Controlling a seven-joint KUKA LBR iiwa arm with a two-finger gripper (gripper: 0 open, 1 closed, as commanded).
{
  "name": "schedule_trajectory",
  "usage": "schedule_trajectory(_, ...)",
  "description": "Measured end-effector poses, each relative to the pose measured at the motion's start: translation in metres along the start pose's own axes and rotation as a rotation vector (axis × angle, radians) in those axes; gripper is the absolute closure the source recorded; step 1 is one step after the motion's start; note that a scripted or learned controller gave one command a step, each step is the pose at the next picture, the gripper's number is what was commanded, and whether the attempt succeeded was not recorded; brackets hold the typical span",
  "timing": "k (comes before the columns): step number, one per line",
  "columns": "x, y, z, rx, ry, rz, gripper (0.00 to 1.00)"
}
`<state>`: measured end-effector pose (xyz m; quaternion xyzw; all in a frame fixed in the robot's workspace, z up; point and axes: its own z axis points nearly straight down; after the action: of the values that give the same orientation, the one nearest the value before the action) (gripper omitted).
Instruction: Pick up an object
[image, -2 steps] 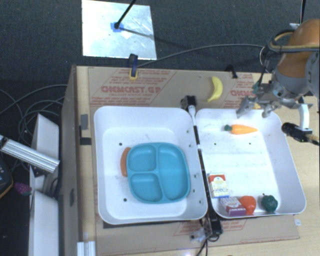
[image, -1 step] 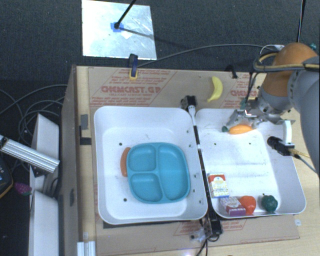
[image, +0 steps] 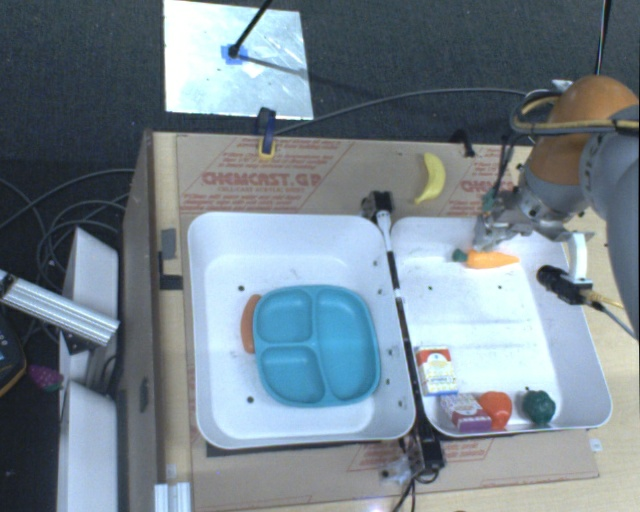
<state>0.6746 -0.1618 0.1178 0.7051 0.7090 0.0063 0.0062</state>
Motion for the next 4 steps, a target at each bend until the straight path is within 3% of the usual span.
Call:
schedule_trajectory(1,0.000,0.000,0.000,0.001,0.000,0.000,0.00)
schedule_trajectory(2,0.006,-0.005,0.014,0.012,-0.002,0.001,0.00)
schedule_trajectory(3,0.006,-0.002,0.000,0.005,-0.001,-0.002,1.00)
schedule_trajectory(4,-0.046,-0.005,-0.044,0.013,-0.003,0.004,1.00)
